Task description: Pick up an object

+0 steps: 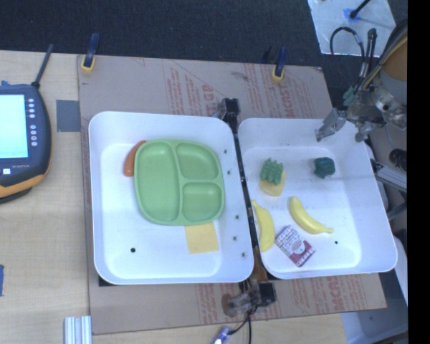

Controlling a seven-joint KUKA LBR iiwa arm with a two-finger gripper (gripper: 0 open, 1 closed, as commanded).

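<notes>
**Gripper above the right bin's far corner, nothing held**

You have several candidates in the right bin [373,213]. Nearest the tool is the dark green lump [324,167], lying on the bin floor toward the far right side, just below and a little left of the gripper [346,130]. Left of it sits a green studded piece on a yellow base [271,177]. Nearer the front you see a banana [308,217] lying at a slant, a second banana [264,225] against the bin's left wall, and a red-and-white packet [293,244] between them at the front.

The gripper hangs over the bin's far right corner, apart from all of these. Its two fingers are spread, one reaching left over the far rim, the other pointing down near the right wall, with nothing between them. The arm comes in from the right edge, its wrist crowded with cables.

In the left bin [107,192] you see a green divided plate [179,182], an orange thing [131,160] mostly hidden under its left edge, and a yellow square [202,238] just under its front edge. A tablet [11,135] lies on the bench at far left.
</notes>
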